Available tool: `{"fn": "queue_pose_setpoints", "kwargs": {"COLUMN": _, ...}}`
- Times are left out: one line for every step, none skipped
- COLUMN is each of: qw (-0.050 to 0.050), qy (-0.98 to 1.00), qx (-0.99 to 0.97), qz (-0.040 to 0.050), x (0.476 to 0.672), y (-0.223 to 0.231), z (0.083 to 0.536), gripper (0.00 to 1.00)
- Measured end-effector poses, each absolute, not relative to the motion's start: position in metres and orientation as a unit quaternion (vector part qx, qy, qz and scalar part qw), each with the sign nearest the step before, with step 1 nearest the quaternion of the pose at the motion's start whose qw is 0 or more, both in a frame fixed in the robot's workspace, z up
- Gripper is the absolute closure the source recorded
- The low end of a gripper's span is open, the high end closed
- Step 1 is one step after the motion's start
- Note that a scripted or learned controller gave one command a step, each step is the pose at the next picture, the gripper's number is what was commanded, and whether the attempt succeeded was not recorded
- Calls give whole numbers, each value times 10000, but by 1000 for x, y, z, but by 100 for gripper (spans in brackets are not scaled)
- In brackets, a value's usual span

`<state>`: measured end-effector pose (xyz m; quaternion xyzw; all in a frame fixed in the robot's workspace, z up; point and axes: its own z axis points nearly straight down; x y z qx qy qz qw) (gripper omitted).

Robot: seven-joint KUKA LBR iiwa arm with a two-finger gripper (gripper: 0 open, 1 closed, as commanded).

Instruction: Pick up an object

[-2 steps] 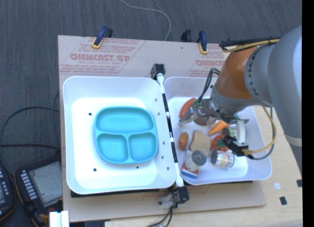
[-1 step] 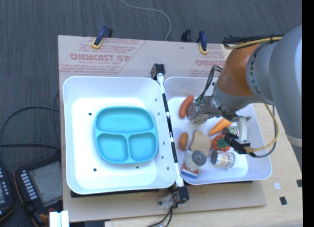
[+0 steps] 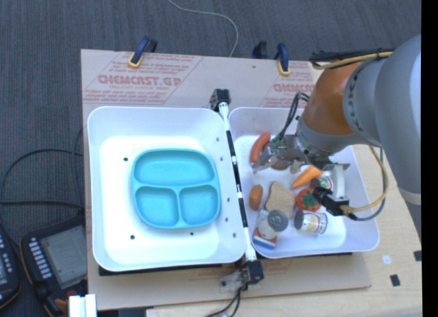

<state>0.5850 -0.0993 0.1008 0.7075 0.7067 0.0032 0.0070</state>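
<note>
The two-finger gripper (image 3: 267, 161) is held low in the right white plastic bin (image 3: 363, 230); whether it is open cannot be told. Nothing is seen lifted yet. Close beside it, an orange sausage-shaped toy (image 3: 259, 147) is lying.

You cannot read how the claw (image 3: 274, 160) stands: its tips sit low in the right bin (image 3: 356, 240), dark against the clutter, and the wrist covers whatever lies under it. The arm (image 3: 383, 103) runs off the right edge, and its bulk hides the bin's far right corner and part of the tabletop (image 3: 171, 79). The small items beside the jar (image 3: 311, 222) are too tangled for you to name; the red and green piece (image 3: 309, 201) stays unclear. At lower left, the pendant (image 3: 51, 261) is cut by the edge.
</note>
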Motion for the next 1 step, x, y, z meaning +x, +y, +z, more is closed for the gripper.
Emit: {"fn": "queue_pose_setpoints", "kwargs": {"qw": 70, "qy": 7067, "qx": 7074, "qz": 29, "x": 585, "y": -99, "z": 110, "gripper": 100}}
